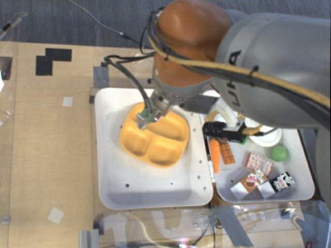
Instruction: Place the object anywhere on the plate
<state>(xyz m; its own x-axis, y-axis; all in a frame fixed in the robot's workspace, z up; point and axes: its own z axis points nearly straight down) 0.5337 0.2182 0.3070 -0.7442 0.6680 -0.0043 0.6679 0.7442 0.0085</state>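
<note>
A yellow plate [155, 136] with three compartments lies in the left white bin [119, 185], toward its back right. The gripper [149, 116] hangs low over the plate's back left rim, under the big orange and grey arm. A small greenish patch shows at its tip; I cannot make out what it is. The arm hides the back part of the plate.
The right bin [305, 190] holds an orange carrot [214, 156], a brown bar [226, 153], a green ball [279, 152], a white dish [266, 137] and several small printed cartons [257, 164]. Bare bin floor lies left of and in front of the plate.
</note>
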